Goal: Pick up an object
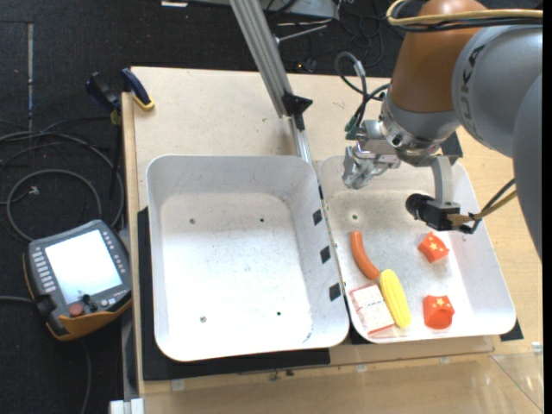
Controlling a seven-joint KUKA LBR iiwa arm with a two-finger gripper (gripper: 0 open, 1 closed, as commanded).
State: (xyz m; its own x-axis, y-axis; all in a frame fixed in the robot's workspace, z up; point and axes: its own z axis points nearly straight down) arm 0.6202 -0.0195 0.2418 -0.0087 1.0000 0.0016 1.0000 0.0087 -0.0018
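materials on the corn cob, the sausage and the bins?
Yellow corn cob: looks like moulded plastic, smooth with a uniform colour. Orange sausage: likely plastic or rubber, even colour with a slight sheen. Two shallow white bins: probably thin formed plastic, matte, with rounded corners and dark scuff specks. All judged from looks alone.

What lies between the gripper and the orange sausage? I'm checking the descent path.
Bare white floor of the right bin separates the gripper from the orange sausage in the camera view.

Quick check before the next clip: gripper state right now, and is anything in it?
Gripper: cannot be told open or closed; it hangs over the back of the right bin, and no object can be seen in it.
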